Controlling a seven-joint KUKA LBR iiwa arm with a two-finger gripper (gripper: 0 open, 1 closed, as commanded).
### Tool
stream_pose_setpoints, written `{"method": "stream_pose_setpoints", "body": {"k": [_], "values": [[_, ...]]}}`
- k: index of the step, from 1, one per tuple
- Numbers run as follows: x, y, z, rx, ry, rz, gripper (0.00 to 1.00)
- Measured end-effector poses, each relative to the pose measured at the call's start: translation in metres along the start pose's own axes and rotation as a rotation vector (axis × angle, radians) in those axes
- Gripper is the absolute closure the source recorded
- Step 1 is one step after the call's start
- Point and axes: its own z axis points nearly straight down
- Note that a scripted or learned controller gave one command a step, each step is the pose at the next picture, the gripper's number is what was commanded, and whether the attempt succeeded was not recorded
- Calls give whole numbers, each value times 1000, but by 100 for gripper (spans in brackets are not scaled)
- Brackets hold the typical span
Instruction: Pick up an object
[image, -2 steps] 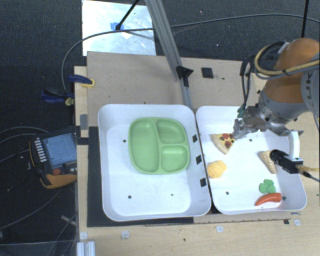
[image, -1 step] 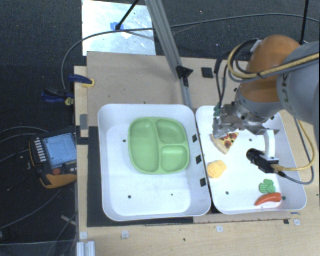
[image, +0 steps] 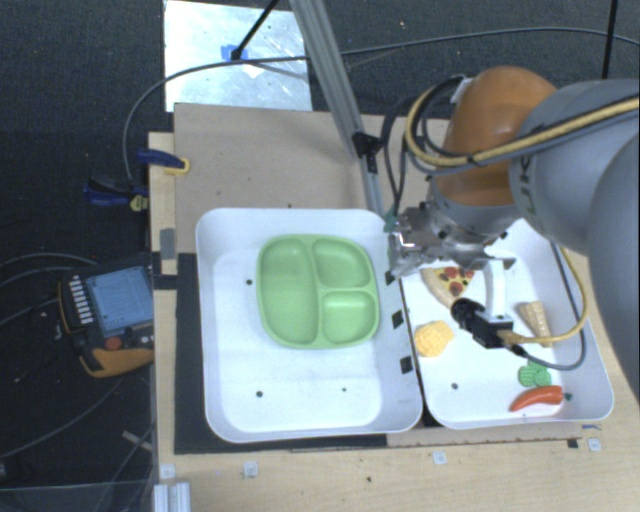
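Pizza slice (image: 447, 283): lies flat near the back of the right bin (image: 590, 390), just under the wrist, so it reads as the likeliest target.
Corn cob (image: 433, 338): rests in front of the pizza, close to the wall between the bins, apart from the other toys and so easy to take alone.
Ice-cream cone (image: 535, 318): lies to the right of the pizza, with a black fitting on a yellow cable between them.
Green vegetable (image: 533, 376): sits at the front of the right bin, touching or nearly touching the red piece.
Red piece (image: 537, 399): lies along the front wall, which would crowd a grasp there.
Gripper (image: 430, 262): low over the back left corner of the right bin, above the pizza; I judge it is placed for a straight descent.
Fingers: I cannot tell whether they are spread or closed, the wrist hides them; nothing is seen held.
Arm (image: 560, 130): comes in from the right, its orange band over the bin's back edge.
Green plate (image: 318, 290): sits in the left bin (image: 300, 400), its three sections bare, probably a drop place.
Counter (image: 260, 150): carries both bins side by side.
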Motion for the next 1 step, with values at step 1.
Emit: {"method": "stream_pose_setpoints", "body": {"k": [1], "values": [[53, 7, -5, -2, 0, 1, 100]]}}
